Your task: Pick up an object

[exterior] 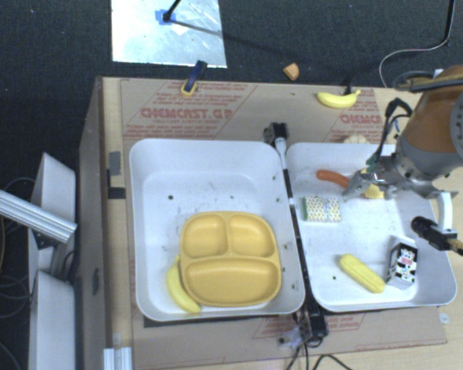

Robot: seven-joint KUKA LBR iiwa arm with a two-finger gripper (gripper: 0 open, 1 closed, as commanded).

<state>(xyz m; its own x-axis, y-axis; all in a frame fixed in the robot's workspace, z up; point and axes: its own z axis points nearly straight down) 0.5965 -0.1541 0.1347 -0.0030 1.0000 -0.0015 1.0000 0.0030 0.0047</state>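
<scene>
- Printed in red across the cardboard sheet (216,110) under the bins is "CHEMCAST", repeated at the right end, where the arm cuts most of it off.
- The left bin (150,168) holds a yellow divided tray (230,257) with three compartments, and a banana (180,290) lies tucked against the tray's lower left corner, partly under it.
- The right bin (347,230) holds an orange carrot-like piece (333,178) near the top, a small green-and-white patterned packet (322,209) just beside the dividing wall, a yellow corn cob (362,273) lower down, and a black-and-white box (403,265) at the lower right, tilted against the wall.
- The gripper (373,183) hangs low over the upper right part of the right bin, just right of the carrot piece; something small and yellow (375,193) sits right at it, too blurred to name.
- I cannot tell how far the jaws stand apart, nor whether they have hold of anything.
- Outside the bins, a second banana (337,98) rests on the cardboard near the top, and a small tan lump (292,71) lies on the dark carpet.
- A shiny foil-like sheet (168,20) lies on the floor at the top.
</scene>
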